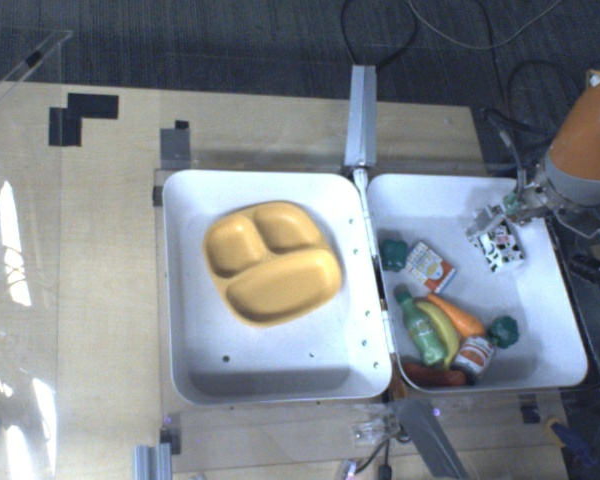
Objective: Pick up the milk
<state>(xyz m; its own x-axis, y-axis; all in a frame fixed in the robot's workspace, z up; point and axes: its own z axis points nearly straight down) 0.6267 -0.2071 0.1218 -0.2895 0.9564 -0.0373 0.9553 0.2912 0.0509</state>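
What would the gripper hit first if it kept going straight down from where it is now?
Most likely the milk carton, the cow-patterned box right under the gripper in the right bin. Whether they already touch is unclear; depth is hard to judge here.

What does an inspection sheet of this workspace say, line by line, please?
Surface: wooden bench bearing two shallow white bins; left bin, right bin.
Job's things: small white carton with black patches, likely the milk, at the gripper in the right bin; grasp unclear.
Clutter: yellow three-part plate in left bin; orange-white box, green bottle, banana, carrot, broccoli.
Gripper: over right bin's far right.
Cables: black loops on the dark floor.
Surroundings: clear panel at left.
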